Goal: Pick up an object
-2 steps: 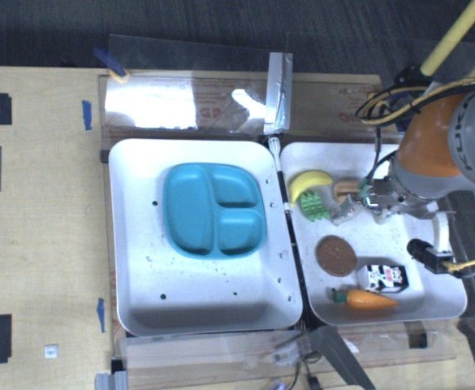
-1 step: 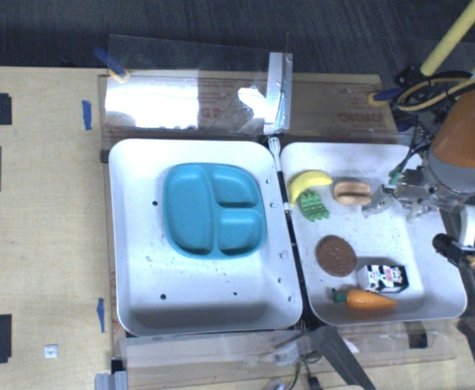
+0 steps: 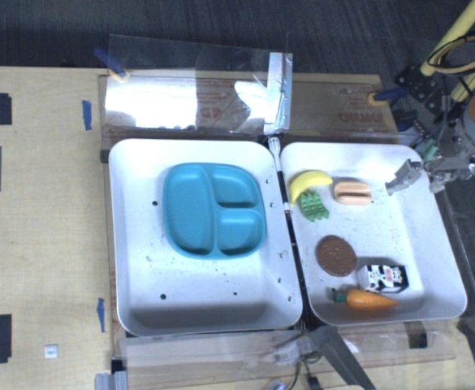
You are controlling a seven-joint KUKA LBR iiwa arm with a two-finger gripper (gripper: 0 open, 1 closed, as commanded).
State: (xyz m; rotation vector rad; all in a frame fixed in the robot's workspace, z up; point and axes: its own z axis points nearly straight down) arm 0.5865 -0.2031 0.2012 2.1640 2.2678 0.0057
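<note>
In the right bin lie a yellow banana, a green leafy toy, a hot-dog bun, a brown round patty, a black-and-white cow-print carton and an orange carrot. My gripper hangs over the bin's far right corner, to the right of the bun. It is open, nothing sits between its fingers, and it touches none of the objects.
The left bin holds a blue divided plate. A clear plastic sheet stands behind the bins. Yellow and black cables hang at the upper right near the arm.
</note>
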